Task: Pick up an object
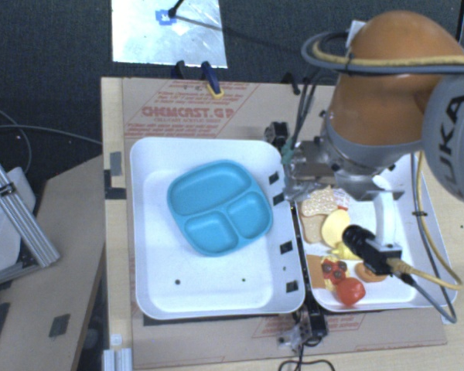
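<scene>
Arm [394, 91] over right bin [417, 296] | gripper [313, 168] opening: can't tell | toy food pile [336, 242] near-left there | red tomato piece [350, 291] looks light, hard, slippery: pinch its sides | blue tray [216, 207] in left bin

Even, bright overhead light washes my view; the foil sheet [168, 20] at upper left glares white. The picture is soft and grainy, with faint shadows inside the white bins [151, 207].
</scene>
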`<action>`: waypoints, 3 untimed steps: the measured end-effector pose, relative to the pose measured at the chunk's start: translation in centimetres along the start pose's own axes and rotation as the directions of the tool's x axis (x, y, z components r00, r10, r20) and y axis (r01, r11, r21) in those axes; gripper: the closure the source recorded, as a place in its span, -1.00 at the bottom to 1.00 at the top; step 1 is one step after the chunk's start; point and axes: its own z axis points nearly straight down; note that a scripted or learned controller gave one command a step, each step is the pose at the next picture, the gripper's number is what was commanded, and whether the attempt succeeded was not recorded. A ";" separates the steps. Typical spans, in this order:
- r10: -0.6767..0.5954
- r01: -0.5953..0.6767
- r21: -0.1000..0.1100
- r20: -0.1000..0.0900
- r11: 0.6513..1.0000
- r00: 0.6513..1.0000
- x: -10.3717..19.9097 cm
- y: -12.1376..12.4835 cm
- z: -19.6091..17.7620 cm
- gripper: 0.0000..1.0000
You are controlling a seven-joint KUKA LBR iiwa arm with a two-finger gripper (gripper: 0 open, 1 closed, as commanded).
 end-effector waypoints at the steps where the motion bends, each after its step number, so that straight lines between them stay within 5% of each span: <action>1: 0.016 -0.016 0.004 0.008 1.000 1.000 -5.8 6.8 -3.8 1.00; 2: 0.007 -0.007 0.017 0.004 1.000 1.000 -1.7 1.5 -1.7 1.00; 3: 0.007 -0.007 0.016 0.005 1.000 1.000 1.6 -0.2 0.7 1.00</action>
